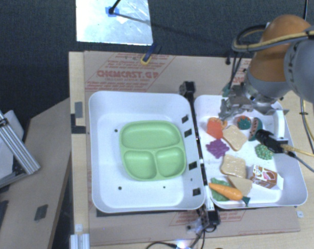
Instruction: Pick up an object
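Two shallow white bins sit side by side before us on a sheet of printed cardboard (126, 72), and we see the left bin (103, 139) holding a pale green divided tray (151, 150) near its middle. We find all the small toy foods gathered in the right bin (296, 187). The arm (281, 51) reaches in from the right, and its gripper (226, 112) hangs low over the far left corner of that bin. We cannot tell whether the gripper is open or closed, and we see nothing held in it. Closest to it lies an orange-red block (215, 128), just below the gripper in the view and close to the bin's left wall. Beside that block we see a slice of bread (233, 137), with a purple piece (217, 148) just in front of the block. Farther right we make out a teal round piece (243, 122), a watermelon slice (256, 123) and a bumpy green piece (262, 151). Toward the near side lie a second slice of bread (233, 165), a small brown and white carton (264, 176) and a tan wedge (243, 184). At the near left corner a carrot (227, 191) rests, touching the wedge.
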Available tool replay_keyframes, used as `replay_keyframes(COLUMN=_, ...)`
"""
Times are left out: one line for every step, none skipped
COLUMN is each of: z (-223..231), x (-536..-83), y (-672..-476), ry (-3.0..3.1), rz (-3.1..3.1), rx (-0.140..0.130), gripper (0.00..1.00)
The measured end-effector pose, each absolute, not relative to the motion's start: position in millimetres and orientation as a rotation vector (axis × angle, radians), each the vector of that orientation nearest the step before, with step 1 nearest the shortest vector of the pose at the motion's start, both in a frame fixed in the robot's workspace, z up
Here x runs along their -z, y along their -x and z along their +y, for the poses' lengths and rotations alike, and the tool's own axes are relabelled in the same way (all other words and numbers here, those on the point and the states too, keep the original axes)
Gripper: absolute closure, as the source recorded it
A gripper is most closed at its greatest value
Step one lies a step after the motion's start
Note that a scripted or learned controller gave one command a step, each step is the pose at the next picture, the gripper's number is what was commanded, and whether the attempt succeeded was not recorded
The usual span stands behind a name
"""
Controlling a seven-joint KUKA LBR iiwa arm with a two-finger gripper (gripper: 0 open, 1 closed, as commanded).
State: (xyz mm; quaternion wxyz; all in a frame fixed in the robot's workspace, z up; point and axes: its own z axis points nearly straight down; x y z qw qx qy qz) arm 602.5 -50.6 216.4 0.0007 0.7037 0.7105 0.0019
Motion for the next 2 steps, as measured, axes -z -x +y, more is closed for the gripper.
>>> replay_keyframes(z=0, x=-210, y=-618.5, ry=-2.210, rz=2.231, rx=-0.005, gripper=1.00)
replay_keyframes(z=48, x=-226, y=-626.7, ry=-2.210, rz=2.232, rx=-0.007, gripper=1.00)
